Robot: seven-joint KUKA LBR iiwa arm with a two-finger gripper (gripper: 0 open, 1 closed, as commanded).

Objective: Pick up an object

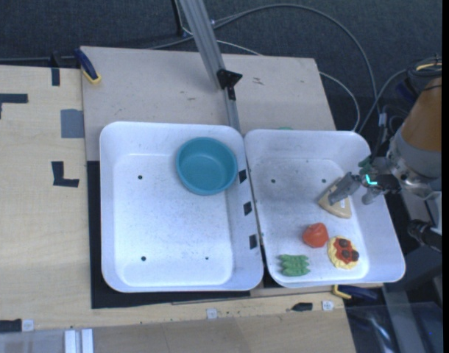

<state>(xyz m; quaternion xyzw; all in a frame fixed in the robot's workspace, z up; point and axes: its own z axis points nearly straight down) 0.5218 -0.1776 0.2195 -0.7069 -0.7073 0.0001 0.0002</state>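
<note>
While the jaws sit low at the right side of the right bin [372, 267], whether they are apart or together can't be told; dark finger parts blur into the pale wedge under them. The gripper [347, 188] touches or overlaps the cream wedge [338, 205], a slice-shaped toy at mid-right of the frame, but nothing shows clearly between the fingers, so no hold can be claimed.

Likely step: closing in on the wedge for a grasp. To do it well, centre the fingers across the narrow width of the wedge, not along its long sloped edge, and go down flush to the bin floor before closing; the piece looks flat and thin and could slip out or tip.

Below it, the red tomato [315, 234] lies near, the yellow pastry [344, 252] just right of that, and the green piece [294, 265] at the bin's lower left. Keep clear of these on the lift.

The blue bowl [206, 165] sits in the left bin [121, 197], upper middle of the frame, well apart.
</note>
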